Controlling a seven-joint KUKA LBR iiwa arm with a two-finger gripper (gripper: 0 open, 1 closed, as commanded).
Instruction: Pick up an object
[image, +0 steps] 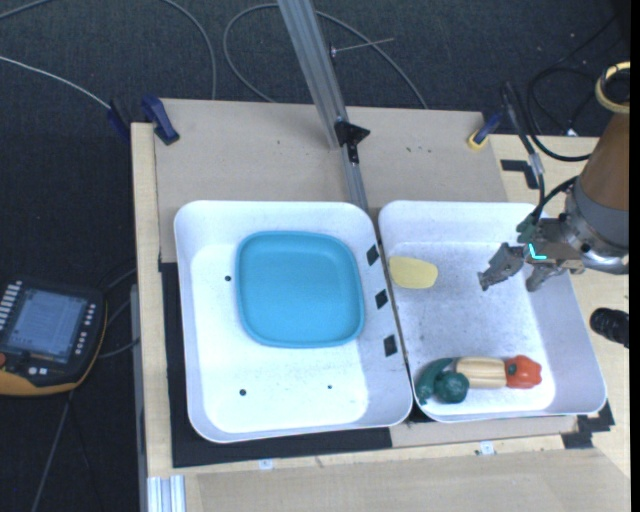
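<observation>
My gripper (518, 272) hovers over the upper right part of the right bin (455, 320), fingers spread open with nothing between them. A pale yellow flat piece (413, 272) lies at the bin's upper left, well left of the gripper. Along the bin's near edge lie a dark green round object (442, 384), a tan stick-like object (481, 373) and a red object (523, 372), touching in a row, below the gripper.
The left bin (200, 330) holds a turquoise square plate (299, 288). A metal pole (318, 70) rises from the bench's back edge between the bins. Cables lie on the dark floor, and a handheld pendant (45, 330) sits at far left.
</observation>
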